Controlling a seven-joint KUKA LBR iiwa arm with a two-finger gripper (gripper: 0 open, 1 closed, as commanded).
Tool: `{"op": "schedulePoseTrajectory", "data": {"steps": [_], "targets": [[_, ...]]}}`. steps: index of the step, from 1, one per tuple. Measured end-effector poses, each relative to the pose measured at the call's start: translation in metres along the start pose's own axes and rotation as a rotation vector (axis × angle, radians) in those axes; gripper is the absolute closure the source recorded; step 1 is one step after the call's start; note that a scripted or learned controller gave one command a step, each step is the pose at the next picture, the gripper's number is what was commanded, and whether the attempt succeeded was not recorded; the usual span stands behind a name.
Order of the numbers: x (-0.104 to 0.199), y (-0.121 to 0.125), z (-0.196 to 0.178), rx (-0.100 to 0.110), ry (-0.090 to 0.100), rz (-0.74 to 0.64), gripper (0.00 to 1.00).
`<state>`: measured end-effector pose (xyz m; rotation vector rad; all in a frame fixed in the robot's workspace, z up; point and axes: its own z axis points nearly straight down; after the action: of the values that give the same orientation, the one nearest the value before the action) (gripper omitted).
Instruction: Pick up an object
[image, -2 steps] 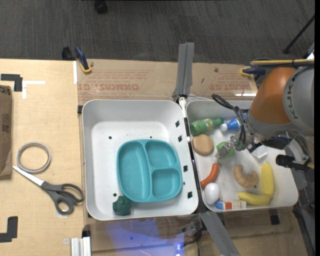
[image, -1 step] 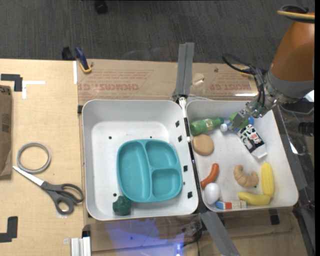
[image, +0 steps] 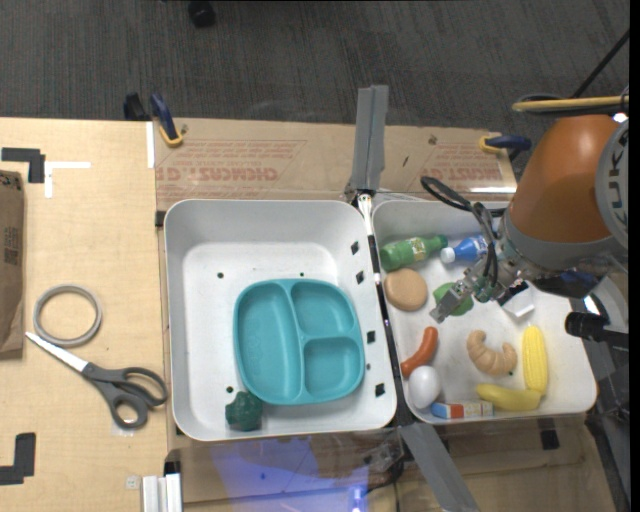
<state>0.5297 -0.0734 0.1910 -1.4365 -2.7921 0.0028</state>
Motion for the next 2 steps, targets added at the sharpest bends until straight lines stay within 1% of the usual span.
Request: {"op": "schedulePoseTrajectory", "data": {"steps": [1,2], "targets": [[-0.134,-0.041,-0.114,-0.002,-0.003,0.113,1.00],[-0.093,-0.114,0.088,-0.007,0.003,0.012,1.00]]}}
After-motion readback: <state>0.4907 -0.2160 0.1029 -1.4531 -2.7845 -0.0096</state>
